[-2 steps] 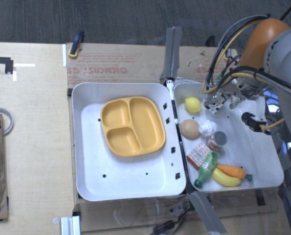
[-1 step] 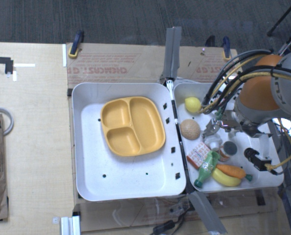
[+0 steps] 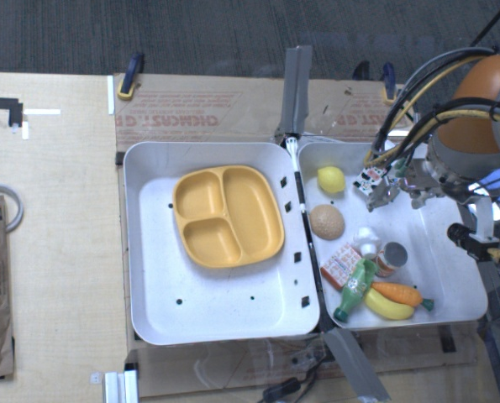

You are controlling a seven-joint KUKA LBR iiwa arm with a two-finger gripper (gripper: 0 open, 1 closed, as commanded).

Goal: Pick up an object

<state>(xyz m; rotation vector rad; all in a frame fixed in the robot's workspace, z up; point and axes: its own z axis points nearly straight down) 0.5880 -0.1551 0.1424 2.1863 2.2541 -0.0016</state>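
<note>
In the left bin (image 3: 149, 309) a yellow divided plate (image 3: 228, 215) is lying. In the right bin (image 3: 451, 296) a lemon (image 3: 330, 180), a brown ball (image 3: 326, 222), a pink carton (image 3: 343, 264), a green bottle (image 3: 354, 290), a can (image 3: 391, 258), a banana (image 3: 387, 305) and a carrot (image 3: 398, 292) are sitting. My hand (image 3: 380, 188) is hovering just right of the lemon; I cannot tell how wide it is standing.

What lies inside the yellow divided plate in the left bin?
The yellow three-compartment plastic plate holds nothing visible; all compartments show bare. What is under it, on the left white bin, is covered.
</note>
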